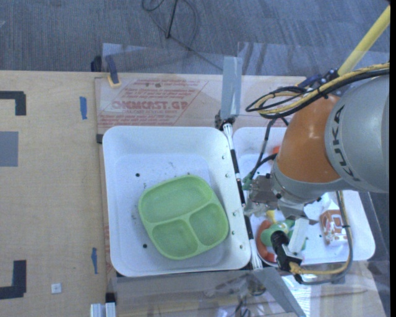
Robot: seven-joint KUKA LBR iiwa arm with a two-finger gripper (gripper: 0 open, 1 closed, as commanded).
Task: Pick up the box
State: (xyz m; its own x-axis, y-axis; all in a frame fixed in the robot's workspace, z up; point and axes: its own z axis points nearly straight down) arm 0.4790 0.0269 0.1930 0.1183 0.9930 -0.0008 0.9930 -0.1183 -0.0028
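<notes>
Claw [258, 197] sits low over the left side of the right bin [365, 244], just beside the wall it shares with the left bin [124, 161]. The wrist above covers most of it, so we cannot tell whether it is open or closed, and we see nothing held in it.

Nearest to us, at the front of the right bin, lies a red and green thing [265, 239], partly hidden by the robot's own parts. A little farther back and toward that bin's right wall lies a small white item with orange-red print [333, 226]. We take it to be the box, though it is small and not sharp. It rests on the bin floor, well apart from the claw.

In the left bin a green plate [182, 217] with three compartments lies flat in the front right part, close to the shared wall.

Above the right bin, the arm [346, 142] comes in from the right, its orange band over the middle of that bin.

Beyond the left bin, a brown board with red lettering [154, 102] lies on the tabletop [49, 186]. A strip of blue tape [83, 107] is stuck just left of the board.

Farthest back is grey floor [62, 31], with a dark cable [173, 18] running across it.
</notes>
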